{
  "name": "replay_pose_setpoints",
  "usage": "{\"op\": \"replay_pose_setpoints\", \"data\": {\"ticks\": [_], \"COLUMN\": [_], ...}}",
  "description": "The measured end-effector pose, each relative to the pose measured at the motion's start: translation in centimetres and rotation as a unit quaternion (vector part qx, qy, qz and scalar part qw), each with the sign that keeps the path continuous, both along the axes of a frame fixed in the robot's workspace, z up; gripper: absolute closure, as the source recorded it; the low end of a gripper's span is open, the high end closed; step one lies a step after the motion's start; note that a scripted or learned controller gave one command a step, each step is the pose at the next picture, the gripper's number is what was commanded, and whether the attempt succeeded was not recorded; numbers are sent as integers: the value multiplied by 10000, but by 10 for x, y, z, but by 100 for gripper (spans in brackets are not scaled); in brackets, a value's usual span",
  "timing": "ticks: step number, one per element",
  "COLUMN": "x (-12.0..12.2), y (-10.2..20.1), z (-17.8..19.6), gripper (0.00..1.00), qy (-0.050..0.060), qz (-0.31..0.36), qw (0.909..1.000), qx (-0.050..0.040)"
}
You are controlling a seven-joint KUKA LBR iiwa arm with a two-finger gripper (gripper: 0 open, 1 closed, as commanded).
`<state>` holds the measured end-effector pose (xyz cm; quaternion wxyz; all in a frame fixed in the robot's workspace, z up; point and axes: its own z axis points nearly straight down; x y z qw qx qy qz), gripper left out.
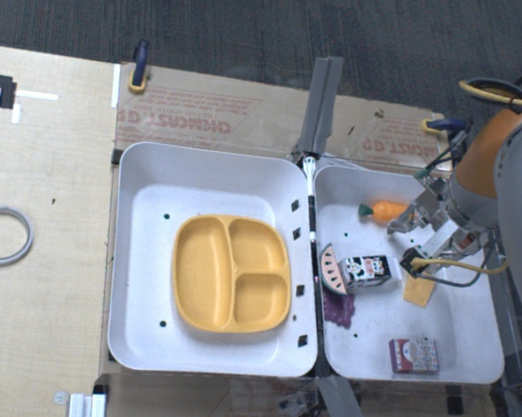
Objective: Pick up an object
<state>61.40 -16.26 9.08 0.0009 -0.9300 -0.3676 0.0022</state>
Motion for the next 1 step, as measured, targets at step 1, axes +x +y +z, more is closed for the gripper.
{"op": "replay_pose_setpoints", "data": {"ticks": [1], "x": [-94], "y": [-16], "z": [0], "gripper": [0], "qy": [-3], "qz": [1172], "qw": [9931], "qx": [12]}}
